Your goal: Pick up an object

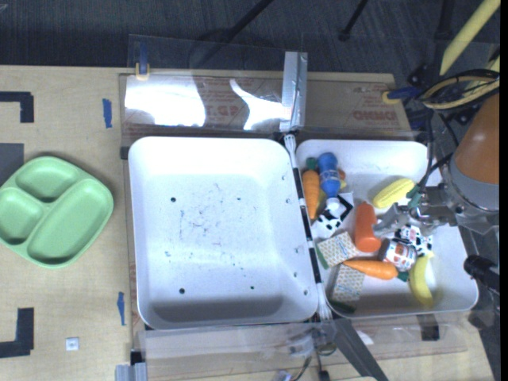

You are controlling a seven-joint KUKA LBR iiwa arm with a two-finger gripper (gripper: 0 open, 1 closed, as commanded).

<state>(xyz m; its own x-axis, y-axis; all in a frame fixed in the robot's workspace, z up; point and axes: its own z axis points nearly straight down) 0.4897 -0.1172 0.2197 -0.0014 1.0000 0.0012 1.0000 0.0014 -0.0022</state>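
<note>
Camera view. We find two shallow white bins side by side on the bench. The left bin [214,228] shows only faint scuff marks on its floor. The right bin [373,151] holds a cluster of toy items.

In that cluster we note a carrot [311,190] lying along the bin's left wall, with a blue toy [327,165] just beside its upper end. A black-and-white piece [333,213] sits below them. An orange item [364,227] stands near the middle, a second carrot [371,268] lies below it, and two patterned cards [336,249] rest at the lower left. A yellow corn cob [394,191] lies toward the upper right, a banana [421,280] near the lower right wall, and a small can [398,253] between the carrot and the banana.

The gripper [405,217] is over the right bin, among the items between the corn cob and the can. We cannot tell its state, nor whether it touches anything.

A green divided plate [52,210] rests on the bench, well apart to the left of the bins.
</note>
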